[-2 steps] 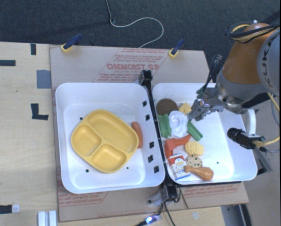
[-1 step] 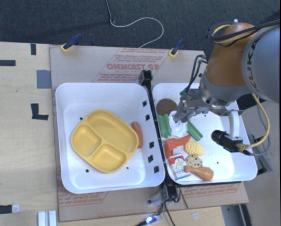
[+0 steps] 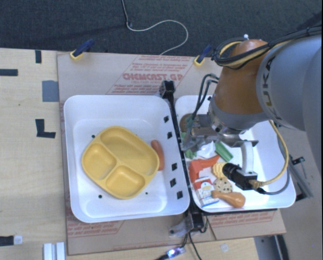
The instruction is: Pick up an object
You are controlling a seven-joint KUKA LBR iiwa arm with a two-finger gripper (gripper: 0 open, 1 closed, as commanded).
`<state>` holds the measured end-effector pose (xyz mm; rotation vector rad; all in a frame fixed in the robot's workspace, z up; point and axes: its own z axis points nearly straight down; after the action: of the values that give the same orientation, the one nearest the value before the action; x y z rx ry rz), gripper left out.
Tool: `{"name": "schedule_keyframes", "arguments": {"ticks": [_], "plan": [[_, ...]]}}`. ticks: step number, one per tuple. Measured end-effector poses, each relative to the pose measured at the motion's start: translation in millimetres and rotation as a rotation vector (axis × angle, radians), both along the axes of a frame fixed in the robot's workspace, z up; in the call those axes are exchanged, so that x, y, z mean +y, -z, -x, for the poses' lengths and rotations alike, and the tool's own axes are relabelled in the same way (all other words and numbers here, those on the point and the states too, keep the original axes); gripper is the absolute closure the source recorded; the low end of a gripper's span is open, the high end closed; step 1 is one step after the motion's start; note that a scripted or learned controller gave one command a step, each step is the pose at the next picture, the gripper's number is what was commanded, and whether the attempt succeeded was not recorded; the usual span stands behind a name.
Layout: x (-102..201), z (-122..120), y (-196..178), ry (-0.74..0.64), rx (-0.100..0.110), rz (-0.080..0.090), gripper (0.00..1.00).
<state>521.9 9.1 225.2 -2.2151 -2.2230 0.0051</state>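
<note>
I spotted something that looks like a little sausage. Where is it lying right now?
The toy sausage lies in the left bin, touching the right edge of the yellow divided plate, close to the divider between the two bins.

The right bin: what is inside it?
Inside the right bin lie an orange carton, a green piece, a cracker and a drumstick. The arm covers its upper part.

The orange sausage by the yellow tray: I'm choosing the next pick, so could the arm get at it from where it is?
Probably yes. The sausage lies uncovered in the left bin, touching the yellow tray, with nothing over it; the arm hangs above the right bin.
</note>
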Motion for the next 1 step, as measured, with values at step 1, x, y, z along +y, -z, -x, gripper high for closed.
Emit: {"name": "schedule_keyframes", "arguments": {"ticks": [1], "plan": [[56.3, 12.1, -4.9, -0.004, -0.001, -0.002, 1.0]]}}
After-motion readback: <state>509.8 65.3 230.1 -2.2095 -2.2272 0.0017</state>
